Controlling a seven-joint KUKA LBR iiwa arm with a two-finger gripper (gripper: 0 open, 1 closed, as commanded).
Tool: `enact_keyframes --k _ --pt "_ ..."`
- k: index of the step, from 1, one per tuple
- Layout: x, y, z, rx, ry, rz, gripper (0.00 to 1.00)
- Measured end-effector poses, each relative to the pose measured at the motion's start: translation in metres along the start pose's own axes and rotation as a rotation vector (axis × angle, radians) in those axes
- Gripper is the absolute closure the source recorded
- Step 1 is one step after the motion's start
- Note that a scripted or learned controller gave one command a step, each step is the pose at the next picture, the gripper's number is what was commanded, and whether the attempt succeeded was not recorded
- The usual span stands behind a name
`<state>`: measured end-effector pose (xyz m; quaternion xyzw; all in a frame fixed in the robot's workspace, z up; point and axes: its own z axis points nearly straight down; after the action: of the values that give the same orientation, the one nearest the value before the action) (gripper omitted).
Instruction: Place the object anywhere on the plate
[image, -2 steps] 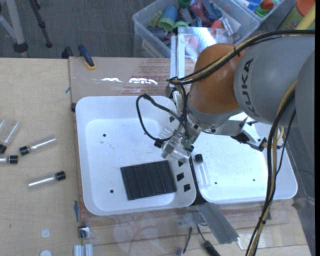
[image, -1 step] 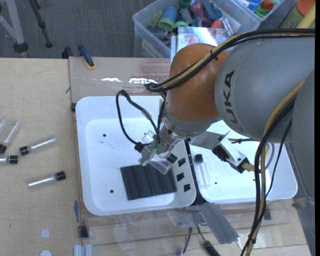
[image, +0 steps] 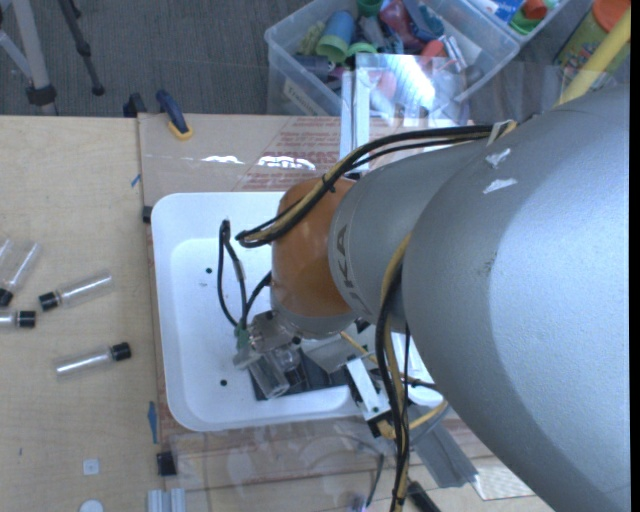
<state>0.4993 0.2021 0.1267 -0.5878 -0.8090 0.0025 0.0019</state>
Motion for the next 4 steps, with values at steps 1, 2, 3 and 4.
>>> enact_keyframes --k 1,2,3,4 --pt "-0.002 -0.012 -0.130 -0.003 -0.001 0.240 1.00" --pt "-0.043 0.020 -0.271 -0.006 -0.001 0.186 1.00" --pt "-0.033 0.023 -0.185 0.001 -0.001 0.425 1.00" --pt "-0.003 -0.008 -0.262 -0.007 -0.001 0.137 1.00"
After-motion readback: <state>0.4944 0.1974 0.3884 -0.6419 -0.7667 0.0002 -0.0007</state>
